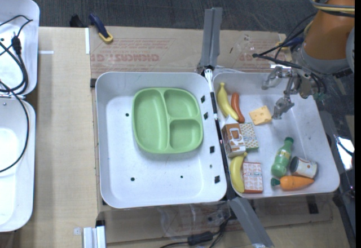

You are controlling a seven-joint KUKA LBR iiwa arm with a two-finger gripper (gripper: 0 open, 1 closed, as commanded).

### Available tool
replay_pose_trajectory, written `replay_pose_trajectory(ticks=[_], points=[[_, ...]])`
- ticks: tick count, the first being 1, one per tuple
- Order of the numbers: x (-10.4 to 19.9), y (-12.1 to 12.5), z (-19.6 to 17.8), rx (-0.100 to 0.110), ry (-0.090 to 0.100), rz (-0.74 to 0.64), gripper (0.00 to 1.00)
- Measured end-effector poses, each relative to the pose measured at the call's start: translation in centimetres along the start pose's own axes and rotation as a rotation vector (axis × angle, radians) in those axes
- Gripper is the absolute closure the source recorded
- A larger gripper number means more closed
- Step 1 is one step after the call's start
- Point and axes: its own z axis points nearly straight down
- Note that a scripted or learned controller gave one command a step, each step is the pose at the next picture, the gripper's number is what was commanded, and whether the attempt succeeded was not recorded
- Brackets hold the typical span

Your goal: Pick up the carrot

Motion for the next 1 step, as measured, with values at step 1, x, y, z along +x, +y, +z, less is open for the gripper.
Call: replay_pose_trajectory(ticks=[1], points=[[0.16,1.22,2.46,-0.005,0.008,-0.559,0.00]])
